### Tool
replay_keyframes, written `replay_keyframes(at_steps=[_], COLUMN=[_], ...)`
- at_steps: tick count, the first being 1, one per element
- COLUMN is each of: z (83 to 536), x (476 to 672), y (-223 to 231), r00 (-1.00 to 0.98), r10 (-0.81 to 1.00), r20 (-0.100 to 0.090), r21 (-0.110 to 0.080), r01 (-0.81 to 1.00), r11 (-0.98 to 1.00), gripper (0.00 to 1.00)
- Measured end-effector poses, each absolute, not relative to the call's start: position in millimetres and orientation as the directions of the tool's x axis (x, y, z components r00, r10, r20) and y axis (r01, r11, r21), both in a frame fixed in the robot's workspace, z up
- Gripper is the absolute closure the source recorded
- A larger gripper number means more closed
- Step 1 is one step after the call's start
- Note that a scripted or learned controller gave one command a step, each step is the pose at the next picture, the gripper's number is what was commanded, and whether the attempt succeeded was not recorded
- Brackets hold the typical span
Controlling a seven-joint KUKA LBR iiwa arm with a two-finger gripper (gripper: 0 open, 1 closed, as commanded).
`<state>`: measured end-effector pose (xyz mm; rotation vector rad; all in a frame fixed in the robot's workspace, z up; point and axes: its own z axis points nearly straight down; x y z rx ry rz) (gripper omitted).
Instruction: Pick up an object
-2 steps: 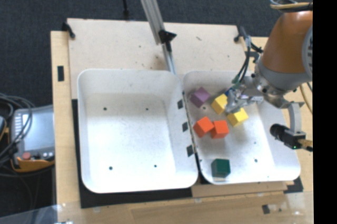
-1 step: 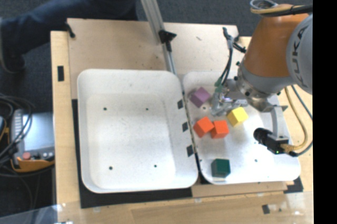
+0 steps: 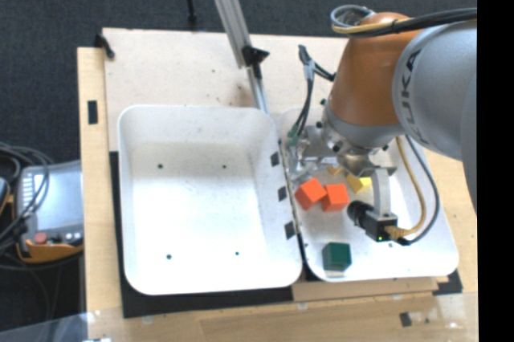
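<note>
Two orange blocks lie side by side in the right bin, near its left wall. A yellow piece peeks out just right of them, partly under the arm. A dark green block rests near the bin's front edge. The arm's orange and grey wrist covers the upper part of the bin. My gripper hangs below it, just above the orange blocks, and its fingers are hidden among metal parts and cables.
The left bin lies beside the right one, sharing a middle rim. A slanted aluminium post rises behind the bins. A black connector with cables hangs off the wrist over the right bin.
</note>
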<state>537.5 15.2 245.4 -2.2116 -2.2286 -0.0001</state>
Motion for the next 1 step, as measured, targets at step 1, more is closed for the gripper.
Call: replay_keyframes(at_steps=[1], z=[232.2], x=[532.1], y=[66.8], r00=[-0.007], r10=[1.000], r20=[0.001], r21=[-0.002], r01=[1.000], r11=[0.007], gripper=[1.00])
